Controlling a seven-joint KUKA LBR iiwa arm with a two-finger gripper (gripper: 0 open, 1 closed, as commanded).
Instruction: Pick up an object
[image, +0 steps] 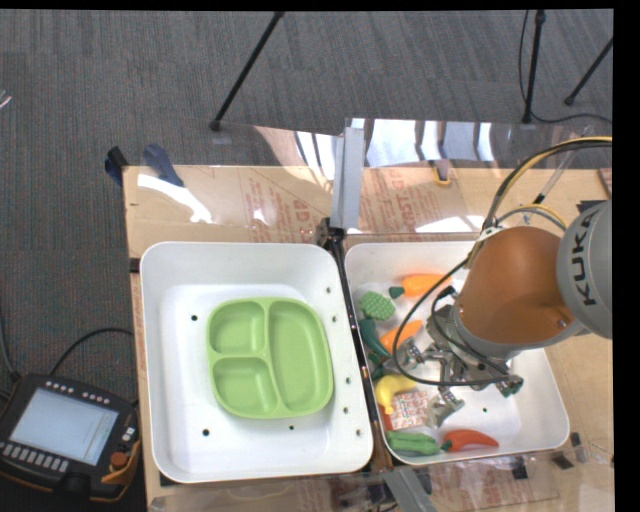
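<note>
**Arm low over right bin, tool above the toy food**

Two white bins sit side by side on the table (170, 205). Left bin (175, 270) holds a green divided plate (269, 357), 3 compartments, lying flat near the bin's middle. Right bin (545, 395) holds a scatter of toy food, mostly along its left side & near edge: an orange carrot (420, 285) toward the far side, a green bumpy piece (376, 305) just left of it, another orange piece (400, 335) below that, a yellow piece (393, 389) further toward the near side, a small patterned packet (408, 408) touching the yellow piece, then a green veg (413, 443) & a red pepper (470, 439) by the near wall.

Arm w/ orange band (510, 290) comes in from the right, covering much of the right bin's centre. Tool (450, 405) hangs just right of the packet & above the red pepper; can't tell whether it's spread or pressed together, or if anything is pinched.

A teach pendant (65, 432) lies on the floor at near left.
</note>
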